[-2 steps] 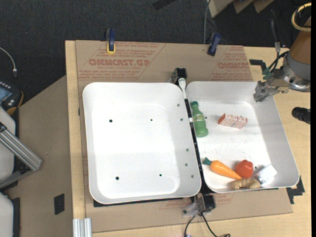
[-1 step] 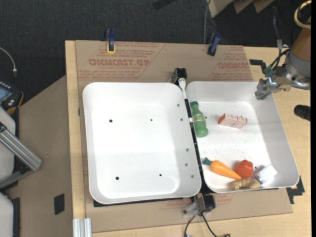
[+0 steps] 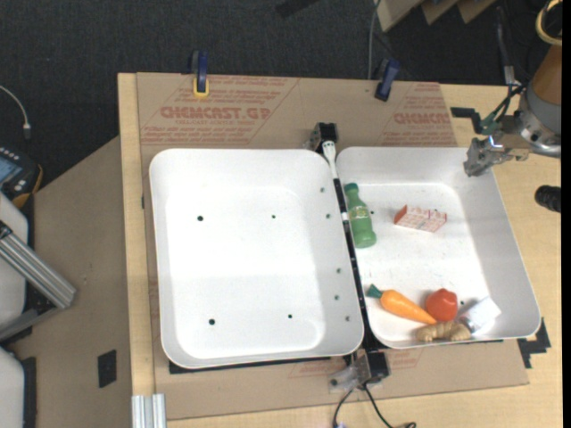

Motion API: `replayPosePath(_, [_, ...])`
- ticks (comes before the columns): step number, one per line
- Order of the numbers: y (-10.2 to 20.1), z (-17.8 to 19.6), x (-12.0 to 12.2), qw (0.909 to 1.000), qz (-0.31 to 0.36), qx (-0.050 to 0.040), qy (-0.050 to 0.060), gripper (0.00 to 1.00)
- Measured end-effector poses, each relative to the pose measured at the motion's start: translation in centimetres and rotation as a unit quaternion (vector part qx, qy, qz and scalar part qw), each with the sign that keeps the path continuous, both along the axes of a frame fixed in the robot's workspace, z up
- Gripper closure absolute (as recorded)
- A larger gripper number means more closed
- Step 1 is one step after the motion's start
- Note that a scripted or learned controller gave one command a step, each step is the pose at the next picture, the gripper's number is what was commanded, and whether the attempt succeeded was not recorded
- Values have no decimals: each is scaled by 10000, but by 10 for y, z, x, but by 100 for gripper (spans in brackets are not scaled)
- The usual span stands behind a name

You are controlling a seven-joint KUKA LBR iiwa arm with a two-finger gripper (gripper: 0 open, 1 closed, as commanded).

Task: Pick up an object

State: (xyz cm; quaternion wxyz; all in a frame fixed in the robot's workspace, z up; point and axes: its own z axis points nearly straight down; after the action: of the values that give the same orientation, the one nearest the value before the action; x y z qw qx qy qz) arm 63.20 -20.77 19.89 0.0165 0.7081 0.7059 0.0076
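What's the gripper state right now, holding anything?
Gripper: above the right bin's far right corner; open or closed cannot be told. No object seen between its tips.

Arm (image 3: 546,105) cut off at right edge; pincer (image 3: 479,156) fingers too small to tell.

Right bin (image 3: 500,230): green bottle (image 3: 359,217) lying along left wall; red-white box (image 3: 420,219) mid-bin; carrot (image 3: 403,305), tomato (image 3: 441,304), ginger root (image 3: 443,332), small white item (image 3: 482,314) clustered near front edge.
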Motion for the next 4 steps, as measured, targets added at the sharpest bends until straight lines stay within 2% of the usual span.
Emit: replayPosePath(4, [-1,42,3,10000,9,-29,-82,100])
